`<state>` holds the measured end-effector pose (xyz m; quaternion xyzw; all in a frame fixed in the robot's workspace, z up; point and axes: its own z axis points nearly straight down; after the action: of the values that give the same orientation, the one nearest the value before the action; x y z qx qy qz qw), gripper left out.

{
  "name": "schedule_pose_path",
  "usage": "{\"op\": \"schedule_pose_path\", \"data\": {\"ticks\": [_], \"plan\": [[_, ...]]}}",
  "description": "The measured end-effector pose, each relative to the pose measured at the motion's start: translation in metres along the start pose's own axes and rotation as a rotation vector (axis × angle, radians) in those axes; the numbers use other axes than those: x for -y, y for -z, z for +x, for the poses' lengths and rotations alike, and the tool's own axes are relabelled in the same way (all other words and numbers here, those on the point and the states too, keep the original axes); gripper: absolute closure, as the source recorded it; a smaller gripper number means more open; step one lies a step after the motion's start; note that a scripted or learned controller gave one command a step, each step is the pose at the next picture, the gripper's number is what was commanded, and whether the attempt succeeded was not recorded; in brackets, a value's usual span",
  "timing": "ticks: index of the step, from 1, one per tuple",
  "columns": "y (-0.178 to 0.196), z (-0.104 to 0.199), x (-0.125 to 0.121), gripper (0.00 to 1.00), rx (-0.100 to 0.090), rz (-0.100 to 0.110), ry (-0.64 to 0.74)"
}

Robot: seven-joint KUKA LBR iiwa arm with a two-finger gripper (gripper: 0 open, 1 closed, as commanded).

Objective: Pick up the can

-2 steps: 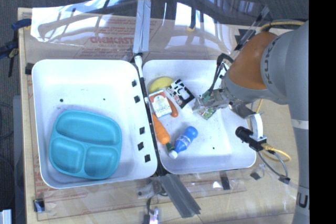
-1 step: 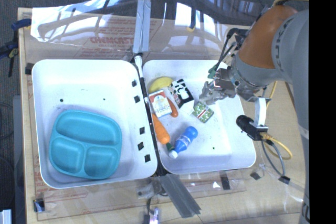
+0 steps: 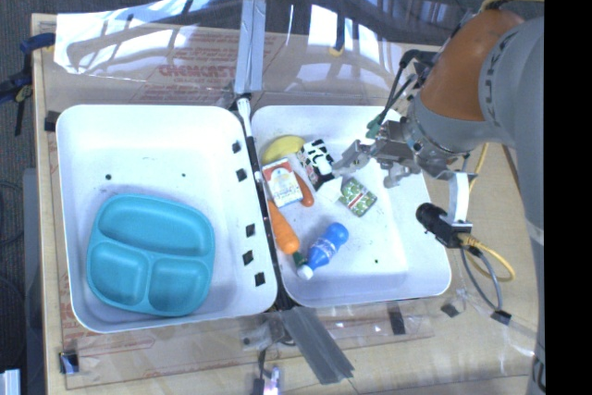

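The can [image 3: 357, 196], small with a green and white label, lies tilted on the floor of the right bin [image 3: 421, 268], right of centre. My gripper [image 3: 375, 166] hangs just above and slightly behind it. The fingers [image 3: 349, 156] are spread open with nothing between them. The grey arm with its orange band [image 3: 467, 74] comes in from the right, over the bin's far right corner.
The right bin also holds a yellow fruit [image 3: 283, 146], a black-and-white cow-patterned item [image 3: 317, 160], a red and white carton [image 3: 283, 184], a carrot [image 3: 284, 231] and a blue bottle [image 3: 324, 247]. A teal divided tray [image 3: 150, 254] lies in the left bin [image 3: 83, 134]. Cables [image 3: 486, 259] trail beside the right bin.
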<state>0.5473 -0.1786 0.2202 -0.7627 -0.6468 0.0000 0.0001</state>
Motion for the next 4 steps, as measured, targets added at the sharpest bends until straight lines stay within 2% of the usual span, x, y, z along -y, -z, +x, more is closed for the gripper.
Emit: {"op": "schedule_pose_path", "data": {"ticks": [1,2,3,4], "plan": [[-0.107,-0.017,-0.001,0.0,0.0,-0.018,0.059],[-0.099,-0.017,0.0,1.0,0.001,-0.015,0.063],[-0.099,-0.017,0.0,0.0,0.001,-0.014,0.063],[-0.126,-0.007,-0.076,0.0,0.001,-0.003,-0.014]]}}
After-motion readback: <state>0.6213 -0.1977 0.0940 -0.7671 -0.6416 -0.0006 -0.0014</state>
